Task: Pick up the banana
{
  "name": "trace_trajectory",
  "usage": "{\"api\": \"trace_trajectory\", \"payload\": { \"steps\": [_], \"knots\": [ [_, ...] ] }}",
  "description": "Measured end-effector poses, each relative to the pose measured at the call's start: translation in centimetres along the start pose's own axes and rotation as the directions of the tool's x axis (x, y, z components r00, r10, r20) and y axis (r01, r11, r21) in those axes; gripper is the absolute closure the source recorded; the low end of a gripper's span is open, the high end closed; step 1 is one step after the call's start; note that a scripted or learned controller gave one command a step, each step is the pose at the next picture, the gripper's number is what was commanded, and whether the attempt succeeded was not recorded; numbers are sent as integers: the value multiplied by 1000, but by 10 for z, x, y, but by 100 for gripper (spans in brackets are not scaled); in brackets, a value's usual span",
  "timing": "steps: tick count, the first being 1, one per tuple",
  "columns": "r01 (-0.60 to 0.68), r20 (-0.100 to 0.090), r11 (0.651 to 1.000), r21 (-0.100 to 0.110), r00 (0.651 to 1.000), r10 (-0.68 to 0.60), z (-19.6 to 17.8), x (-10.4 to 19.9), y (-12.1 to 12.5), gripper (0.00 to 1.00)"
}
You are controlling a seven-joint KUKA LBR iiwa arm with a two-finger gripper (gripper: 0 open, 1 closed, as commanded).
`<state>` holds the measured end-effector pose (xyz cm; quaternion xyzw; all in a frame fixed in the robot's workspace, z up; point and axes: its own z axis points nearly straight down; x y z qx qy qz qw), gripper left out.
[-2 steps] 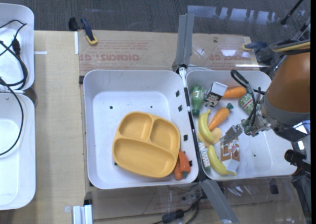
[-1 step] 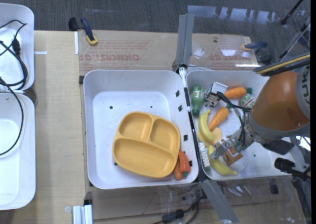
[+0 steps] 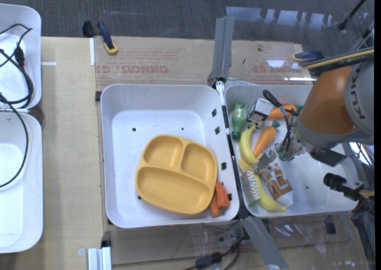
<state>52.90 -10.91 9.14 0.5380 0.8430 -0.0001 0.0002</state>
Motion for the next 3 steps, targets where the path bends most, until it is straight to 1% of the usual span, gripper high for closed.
{"api": "trace_trajectory", "payload": {
  "steps": [1,2,3],
  "knots": [
    [-124,0,992,1,992,124,0,-8,38,0],
    [-23,1,1000,1,1000,23,0,-37,83,0],
    [-161,-16,986,37,987,161,7,-58,106,0]
  ]
}}
